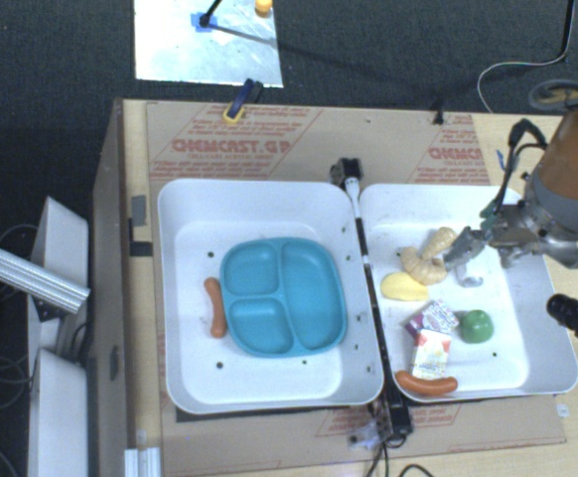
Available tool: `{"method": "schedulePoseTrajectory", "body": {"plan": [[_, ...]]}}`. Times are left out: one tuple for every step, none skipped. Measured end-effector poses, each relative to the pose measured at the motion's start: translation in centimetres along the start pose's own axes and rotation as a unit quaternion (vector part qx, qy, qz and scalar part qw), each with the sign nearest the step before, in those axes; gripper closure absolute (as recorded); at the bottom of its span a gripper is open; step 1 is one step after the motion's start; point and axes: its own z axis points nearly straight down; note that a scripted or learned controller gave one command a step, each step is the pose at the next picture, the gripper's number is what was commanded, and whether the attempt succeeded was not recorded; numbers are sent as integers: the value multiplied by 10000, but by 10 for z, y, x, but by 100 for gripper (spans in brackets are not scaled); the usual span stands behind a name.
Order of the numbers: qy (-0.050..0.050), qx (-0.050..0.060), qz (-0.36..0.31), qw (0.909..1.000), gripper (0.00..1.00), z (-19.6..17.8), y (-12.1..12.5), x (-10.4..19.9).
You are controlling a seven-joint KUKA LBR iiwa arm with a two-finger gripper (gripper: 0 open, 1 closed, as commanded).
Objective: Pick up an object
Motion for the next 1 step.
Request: {"method": "schedulePoseTrajectory", "body": {"plan": [[1,15,11,10000,0,107,46,-20]]}}
